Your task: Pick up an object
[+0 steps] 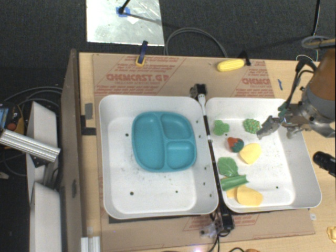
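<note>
One arm over the right bin | hand (277,125) open, gripping nothing | nearest: bumpy green plastic broccoli piece (252,125) | likely light, stiff; pinch across its sides

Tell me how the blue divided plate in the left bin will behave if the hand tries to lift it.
The blue plate looks like rigid moulded plastic, so probably stiff and light. It lies flat with a low rim, so likely awkward to pinch. Its smooth surface may slip.

Floor: dark carpet (42,35) | Bench: cardboard sheet (157,72) printed in red lettering, covering the bench top | Beyond bench: shiny metal plate (126,14) lying on the floor | Left: white metal frame (37,146) with black cables (21,96) nearby
</note>
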Motion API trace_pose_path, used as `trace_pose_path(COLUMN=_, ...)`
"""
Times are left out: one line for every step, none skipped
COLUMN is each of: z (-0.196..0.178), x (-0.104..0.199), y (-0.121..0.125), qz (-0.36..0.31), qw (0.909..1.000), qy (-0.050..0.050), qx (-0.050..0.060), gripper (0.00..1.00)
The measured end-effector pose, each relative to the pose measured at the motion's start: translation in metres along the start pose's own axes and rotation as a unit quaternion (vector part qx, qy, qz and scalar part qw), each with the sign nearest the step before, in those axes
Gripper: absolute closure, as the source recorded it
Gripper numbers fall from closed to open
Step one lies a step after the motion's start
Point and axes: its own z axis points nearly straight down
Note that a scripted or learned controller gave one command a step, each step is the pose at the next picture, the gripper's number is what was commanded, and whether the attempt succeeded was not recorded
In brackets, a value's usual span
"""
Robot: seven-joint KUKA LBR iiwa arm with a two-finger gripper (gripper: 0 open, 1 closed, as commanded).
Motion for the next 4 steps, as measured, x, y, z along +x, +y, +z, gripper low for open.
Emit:
trace_pose_path(z=0.156, x=0.017, y=0.038, qz=-0.002, qw=1.0000, qy=0.001, qx=0.003, gripper=0.00)
trace_pose_path(z=0.176, x=-0.032, y=0.085, qz=0.001, qw=1.0000, qy=-0.001, qx=-0.003, gripper=0.00)
trace_pose_path(z=0.175, x=-0.056, y=0.109, qz=0.001, qw=1.0000, qy=-0.001, qx=-0.002, gripper=0.00)
trace_pose_path(z=0.164, x=-0.056, y=0.109, qz=0.000, qw=1.0000, qy=-0.001, qx=-0.003, gripper=1.00)
